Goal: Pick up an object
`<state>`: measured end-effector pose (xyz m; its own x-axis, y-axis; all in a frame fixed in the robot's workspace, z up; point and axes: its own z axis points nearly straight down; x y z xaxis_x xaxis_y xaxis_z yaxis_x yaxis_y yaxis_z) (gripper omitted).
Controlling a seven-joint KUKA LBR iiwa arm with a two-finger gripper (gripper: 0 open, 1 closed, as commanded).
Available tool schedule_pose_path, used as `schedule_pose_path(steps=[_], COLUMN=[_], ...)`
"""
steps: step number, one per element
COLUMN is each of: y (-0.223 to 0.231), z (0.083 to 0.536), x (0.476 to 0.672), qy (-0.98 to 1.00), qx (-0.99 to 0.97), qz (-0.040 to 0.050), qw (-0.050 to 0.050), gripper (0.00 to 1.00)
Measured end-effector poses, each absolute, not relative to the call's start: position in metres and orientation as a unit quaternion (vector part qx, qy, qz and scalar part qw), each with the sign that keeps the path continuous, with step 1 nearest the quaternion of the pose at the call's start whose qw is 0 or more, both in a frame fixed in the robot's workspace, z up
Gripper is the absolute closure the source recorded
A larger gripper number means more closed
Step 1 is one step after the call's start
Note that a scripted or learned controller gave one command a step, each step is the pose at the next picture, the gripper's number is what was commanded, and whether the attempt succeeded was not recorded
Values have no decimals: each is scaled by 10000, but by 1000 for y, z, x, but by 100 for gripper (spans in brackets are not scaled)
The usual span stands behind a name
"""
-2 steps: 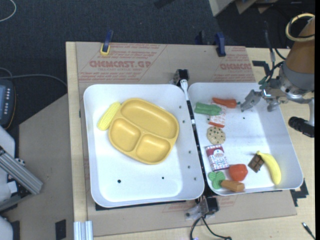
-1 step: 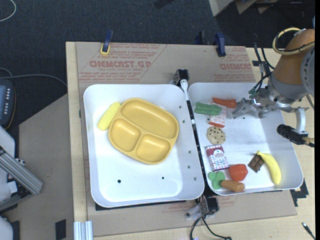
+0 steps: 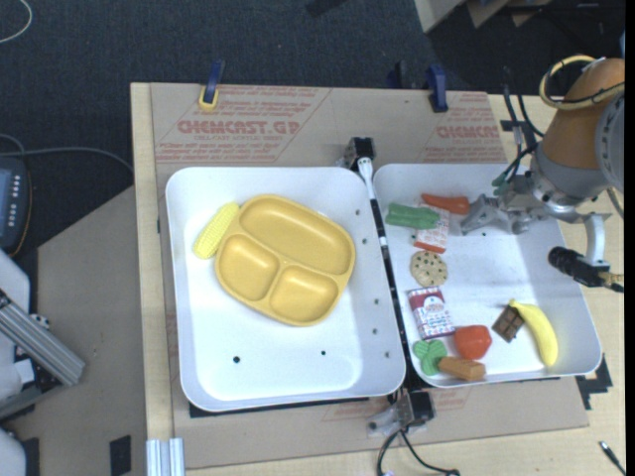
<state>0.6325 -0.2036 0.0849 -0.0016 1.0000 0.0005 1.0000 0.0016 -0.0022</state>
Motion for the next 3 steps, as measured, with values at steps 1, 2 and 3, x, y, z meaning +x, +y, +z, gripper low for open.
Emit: schedule_pose_path(steps=[1, 2, 3], y=[-204, -204, -198], z=[96, 160, 222], x=[633, 630, 628], qy=[-7082, -7070, -7076], qx=[-7060, -7072, -7066], qz=[0, -16, -19], qw=[-6, -38, -41], gripper=[100, 100, 100])
